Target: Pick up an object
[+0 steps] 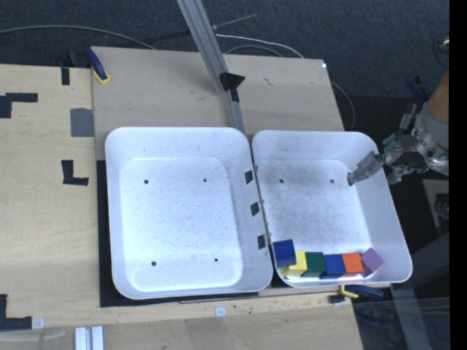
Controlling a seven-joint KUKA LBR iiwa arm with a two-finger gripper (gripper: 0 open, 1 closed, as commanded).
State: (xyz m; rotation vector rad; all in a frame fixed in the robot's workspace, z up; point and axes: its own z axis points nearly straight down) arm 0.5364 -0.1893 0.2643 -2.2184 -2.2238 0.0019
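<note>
The gripper point(363, 170) hangs over the right rim of the right bin point(321, 195), near that bin's upper right corner, with the grey arm point(430, 141) running off toward the frame's right edge. One dark finger juts leftward over the bin's rim; whether the tool is spread or closed cannot be told from this slanted view, and nothing is seen in its hold.

Well apart from the gripper, along the bin's near wall, a row of small blocks lies packed side by side: a blue block point(283, 251) at the left end, sitting on or just behind a yellow block point(298, 263), then a green block point(314, 262), a second blue block point(334, 264), an orange block point(352, 262) and a purple block point(371, 259) tilted at the right end.

The left bin point(175, 210) touches the right bin along their shared edge. Both rest on a wooden bench point(160, 86) marked with black tape pieces. A grey metal bar point(204, 31) slants down from the top toward the bins' junction. No writing or label can be read anywhere.
</note>
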